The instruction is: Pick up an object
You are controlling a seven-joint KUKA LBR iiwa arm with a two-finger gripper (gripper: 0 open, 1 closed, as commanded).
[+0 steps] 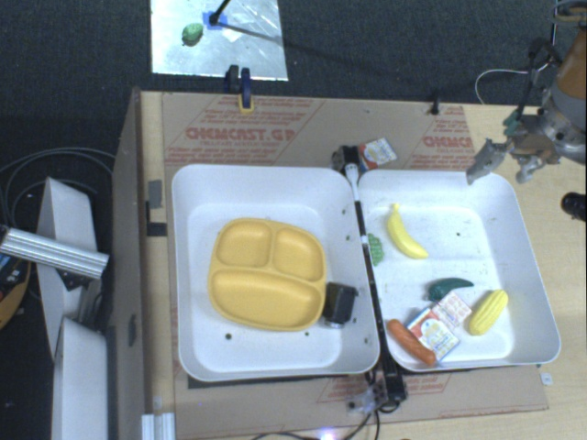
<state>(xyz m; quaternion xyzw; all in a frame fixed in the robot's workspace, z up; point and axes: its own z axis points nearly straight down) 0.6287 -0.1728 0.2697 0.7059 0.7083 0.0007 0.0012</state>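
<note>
The right bin point(523, 236) holds a yellow banana point(404, 232), a yellow corn cob point(487, 311), a dark green vegetable point(448, 287), an orange carrot point(412, 341) and a small printed box point(438, 324). My gripper point(506, 165) hangs over the far right corner of that bin, above its rim. Its two fingers are spread wide, so it is open, with nothing between them. The banana lies well to its left and nearer the camera.
The left bin point(197, 246) holds a yellow divided plate point(268, 273) and a small black object point(339, 303). A small green item point(374, 246) sits at the divider between the bins. A small packet point(376, 152) lies on the cardboard behind the bins.
</note>
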